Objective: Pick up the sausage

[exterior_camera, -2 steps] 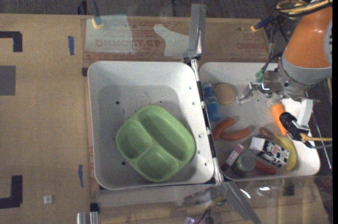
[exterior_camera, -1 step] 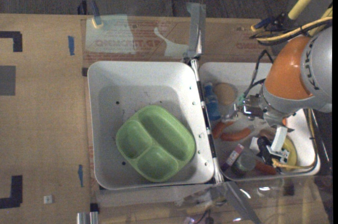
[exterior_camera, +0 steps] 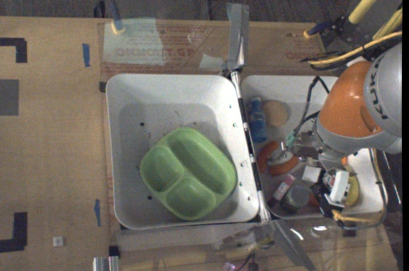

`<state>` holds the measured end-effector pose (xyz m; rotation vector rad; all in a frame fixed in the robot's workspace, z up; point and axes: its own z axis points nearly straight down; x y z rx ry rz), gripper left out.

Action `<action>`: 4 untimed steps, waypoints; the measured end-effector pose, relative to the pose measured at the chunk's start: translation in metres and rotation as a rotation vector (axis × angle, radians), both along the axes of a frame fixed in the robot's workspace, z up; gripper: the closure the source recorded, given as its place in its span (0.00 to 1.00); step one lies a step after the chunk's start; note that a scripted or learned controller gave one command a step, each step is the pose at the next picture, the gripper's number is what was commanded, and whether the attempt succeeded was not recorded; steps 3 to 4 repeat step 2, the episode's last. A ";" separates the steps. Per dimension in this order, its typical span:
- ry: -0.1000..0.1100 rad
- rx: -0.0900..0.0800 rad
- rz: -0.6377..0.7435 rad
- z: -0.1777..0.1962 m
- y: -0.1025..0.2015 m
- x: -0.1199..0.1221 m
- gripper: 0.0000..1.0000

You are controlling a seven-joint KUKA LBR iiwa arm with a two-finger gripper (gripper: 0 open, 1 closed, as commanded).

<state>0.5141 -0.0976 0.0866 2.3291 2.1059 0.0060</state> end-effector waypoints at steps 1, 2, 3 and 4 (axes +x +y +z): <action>-0.006 -0.002 -0.008 0.011 -0.004 0.001 1.00; 0.004 -0.002 -0.085 0.183 0.058 0.067 1.00; 0.004 -0.002 -0.085 0.183 0.058 0.067 1.00; 0.004 -0.002 -0.085 0.183 0.058 0.067 1.00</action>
